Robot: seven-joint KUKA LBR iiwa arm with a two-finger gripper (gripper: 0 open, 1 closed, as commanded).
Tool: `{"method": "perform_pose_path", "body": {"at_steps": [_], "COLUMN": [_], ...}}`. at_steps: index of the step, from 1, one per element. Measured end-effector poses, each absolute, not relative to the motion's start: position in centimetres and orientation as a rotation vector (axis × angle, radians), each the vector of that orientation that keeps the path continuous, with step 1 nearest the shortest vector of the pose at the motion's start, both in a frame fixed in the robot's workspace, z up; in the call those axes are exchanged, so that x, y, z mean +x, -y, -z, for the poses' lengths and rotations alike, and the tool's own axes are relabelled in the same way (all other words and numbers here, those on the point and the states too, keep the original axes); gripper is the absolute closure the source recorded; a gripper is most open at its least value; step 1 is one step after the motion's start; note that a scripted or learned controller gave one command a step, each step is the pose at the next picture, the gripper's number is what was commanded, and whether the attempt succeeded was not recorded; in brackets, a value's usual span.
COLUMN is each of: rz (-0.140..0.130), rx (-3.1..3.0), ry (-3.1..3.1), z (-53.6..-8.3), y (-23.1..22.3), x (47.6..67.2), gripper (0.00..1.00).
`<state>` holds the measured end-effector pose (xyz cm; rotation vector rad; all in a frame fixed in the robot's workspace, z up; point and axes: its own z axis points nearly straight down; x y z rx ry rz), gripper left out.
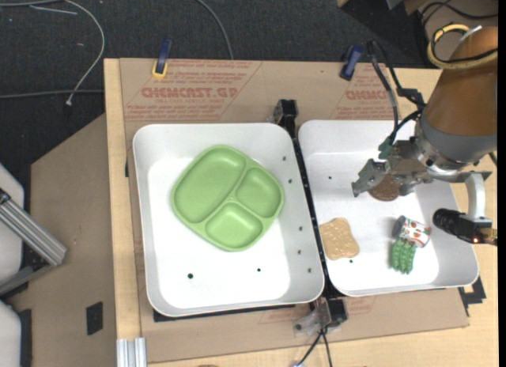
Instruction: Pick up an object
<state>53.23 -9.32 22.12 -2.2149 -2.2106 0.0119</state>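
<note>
On the worktop, left side: a white bin (pixel 150 199) holds a green divided plate (pixel 228 197), lying flat near its middle with its three compartments up and turned at a diagonal to the bin's walls.
Dividing line: the two bins meet along a dark seam, with a black clamp (pixel 285 111) at its far end.
Right bin, near-left part: a second white bin (pixel 336 152) carries a flat tan piece like a slice of bread (pixel 339 238), close to the seam and toward the near wall.
Right bin, middle: a brown rounded thing (pixel 385 192) sits directly beneath the arm's wrist, mostly covered by it; its shape and long axis cannot be made out.
Gripper: the gripper (pixel 382 177) hangs low over that brown thing, reaching in from the right.
Jaws: too hidden by the wrist to tell whether they stand apart or together.
Right bin, near-right part: a green bunch with a white and red top (pixel 406 245) lies with its long axis running from near to far, the white end pointing away toward the arm.
Key relation, as a judgement: the brown thing is the likeliest target, being straight below the jaws; the bread lies nearer and leftward, the green bunch nearer and slightly rightward.
</note>
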Motion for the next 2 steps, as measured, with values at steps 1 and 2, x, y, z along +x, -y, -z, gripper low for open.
{"method": "perform_pose_path", "body": {"at_steps": [1, 2], "rz": [0.000, -0.005], "rx": [-2.219, -2.216], "ry": [2.220, 2.217], "z": [-22.7, -18.3], "y": [9.3, 8.7], "x": [53.5, 53.3], "gripper": [0.00, 0.00]}}
